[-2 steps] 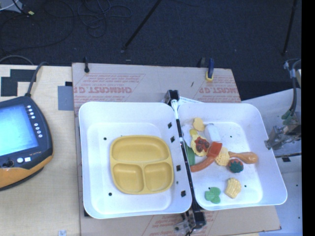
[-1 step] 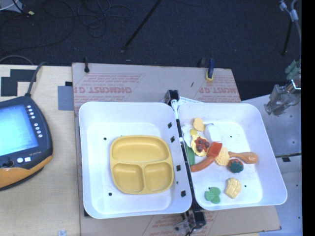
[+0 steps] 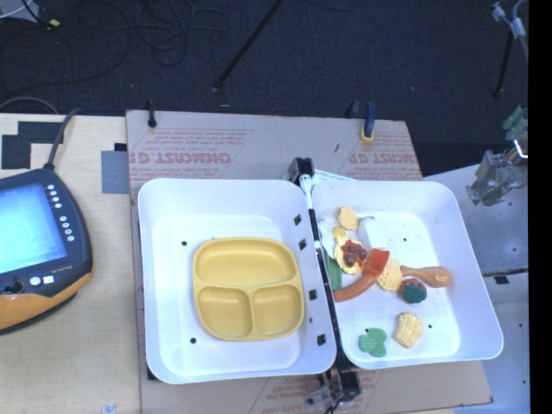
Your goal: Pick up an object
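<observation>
The right bin [image 3: 470, 317] holds several toy food pieces, mostly bunched near its left wall. Among them are a small yellow piece [image 3: 348, 218], a yellow piece with red spots [image 3: 351, 254], a red block [image 3: 376, 261], a brown sausage [image 3: 351, 291] and a pale yellow ridged piece [image 3: 390, 276]. An orange drumstick shape [image 3: 428, 274] lies to their right, with a dark teal ball [image 3: 414, 292] just below it. Closer to the front lie a yellow corn cob [image 3: 408, 329] and a green leafy piece [image 3: 373, 342], each apart from the others.
The left bin [image 3: 164, 222] holds a yellow three-compartment plate [image 3: 248, 287]. A black divider [image 3: 312, 266] runs between the bins. A tablet-like pendant [image 3: 39, 240] lies at the far left. A grey metal fixture [image 3: 496, 179] stands at the right edge.
</observation>
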You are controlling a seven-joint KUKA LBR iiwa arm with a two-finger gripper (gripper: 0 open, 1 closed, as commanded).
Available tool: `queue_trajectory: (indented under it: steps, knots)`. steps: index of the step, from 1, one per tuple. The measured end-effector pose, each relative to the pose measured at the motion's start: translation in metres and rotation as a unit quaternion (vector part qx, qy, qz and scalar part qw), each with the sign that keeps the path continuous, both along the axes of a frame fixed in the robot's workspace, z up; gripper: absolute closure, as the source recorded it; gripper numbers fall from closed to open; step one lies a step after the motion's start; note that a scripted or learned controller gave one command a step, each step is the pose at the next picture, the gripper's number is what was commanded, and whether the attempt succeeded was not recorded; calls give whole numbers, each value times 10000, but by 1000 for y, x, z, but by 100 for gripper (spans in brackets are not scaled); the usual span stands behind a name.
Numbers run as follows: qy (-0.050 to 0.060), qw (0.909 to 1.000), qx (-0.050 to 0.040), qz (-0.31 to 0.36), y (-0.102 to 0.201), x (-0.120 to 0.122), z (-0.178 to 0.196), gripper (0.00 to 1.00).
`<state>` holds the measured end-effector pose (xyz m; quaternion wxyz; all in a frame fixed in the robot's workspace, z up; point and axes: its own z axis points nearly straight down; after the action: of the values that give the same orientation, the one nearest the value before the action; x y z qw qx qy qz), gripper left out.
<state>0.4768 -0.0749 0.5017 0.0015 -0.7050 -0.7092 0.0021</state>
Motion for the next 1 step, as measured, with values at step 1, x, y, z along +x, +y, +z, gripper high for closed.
queue_trajectory:
  steps: [1]
  knots:
    - [16, 10000, 0, 22, 1, 1, 9, 100]
